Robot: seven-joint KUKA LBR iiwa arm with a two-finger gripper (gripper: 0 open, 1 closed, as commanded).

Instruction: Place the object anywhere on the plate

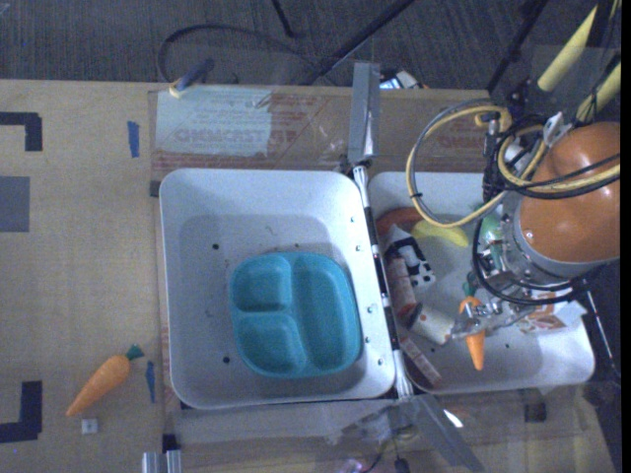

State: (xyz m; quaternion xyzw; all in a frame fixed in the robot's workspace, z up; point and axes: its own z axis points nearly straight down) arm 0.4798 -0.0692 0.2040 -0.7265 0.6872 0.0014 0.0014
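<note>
A teal divided plate [294, 313] lies in the left bin [187, 205], towards its front right. My gripper [480, 325] hangs low over the right bin [562, 358], well to the right of the plate. A small orange toy carrot [475, 349] sits between its fingers, tip pointing down towards the bin's front. The carrot's upper end shows orange at the gripper's left side. The arm's orange band and cables hide the back right of that bin.
The right bin also holds a yellow item [442, 233], a white and black box [410, 264], a white cylinder [431, 323] and a brown piece [399, 286] along its left wall. A larger toy carrot [99, 383] lies on the bench, left of the bins.
</note>
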